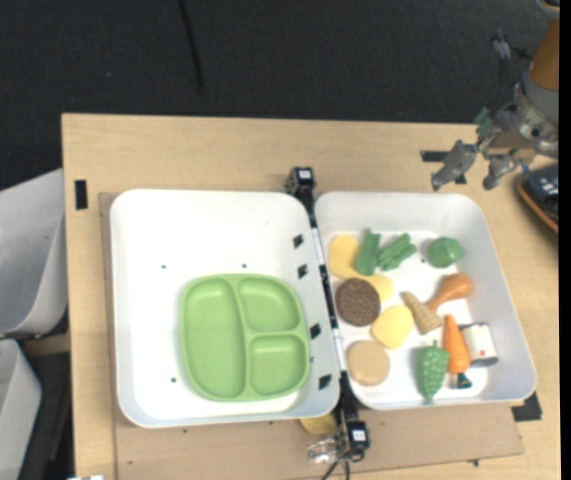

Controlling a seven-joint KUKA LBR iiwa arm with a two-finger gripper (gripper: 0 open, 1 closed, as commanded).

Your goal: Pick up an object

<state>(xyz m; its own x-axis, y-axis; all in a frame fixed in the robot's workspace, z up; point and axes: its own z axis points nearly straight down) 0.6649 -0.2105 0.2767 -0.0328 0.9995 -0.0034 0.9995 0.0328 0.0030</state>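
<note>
Camera view: carrot [454, 343] upright, long axis near-vertical in frame

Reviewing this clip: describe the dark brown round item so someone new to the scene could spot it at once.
Start at the right bin, the one crowded with toy food. Near its left wall, about halfway down, lies the brown patty, with a yellow piece above it and a tan disc below. It is the only dark, speckled round there.
</note>
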